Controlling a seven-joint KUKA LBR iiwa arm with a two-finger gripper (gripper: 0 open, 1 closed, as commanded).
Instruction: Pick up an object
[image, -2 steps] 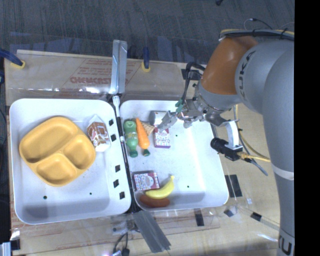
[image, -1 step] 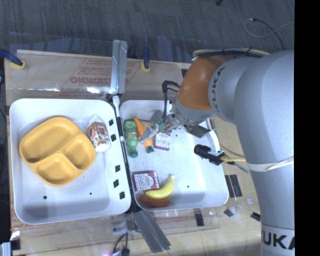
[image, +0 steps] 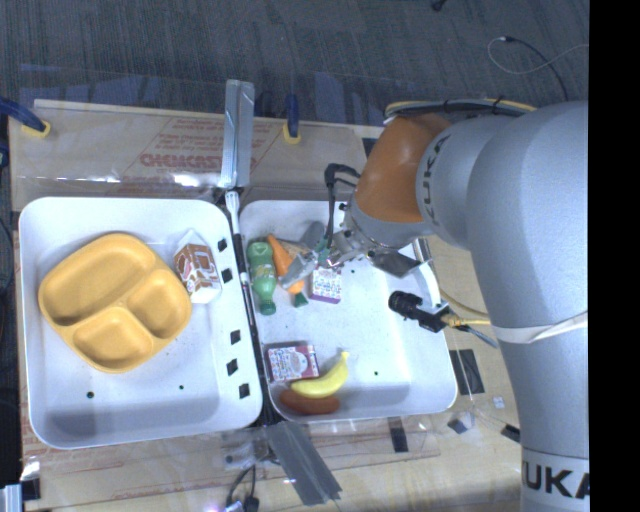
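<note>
Hovering low over the right bin (image: 420, 385), hand (image: 335, 252) sits above the orange carrot (image: 281, 256) and purple pack (image: 326, 285); can't tell its opening. Best bet: centre on one item, avoid the green bottle (image: 262, 276), descend straight, close firmly.

Reads "KUKA" in dark letters on the grey arm (image: 553, 483), low at right. Red print on the cardboard sheet (image: 185, 150) behind the bins, too blurred to read.
</note>
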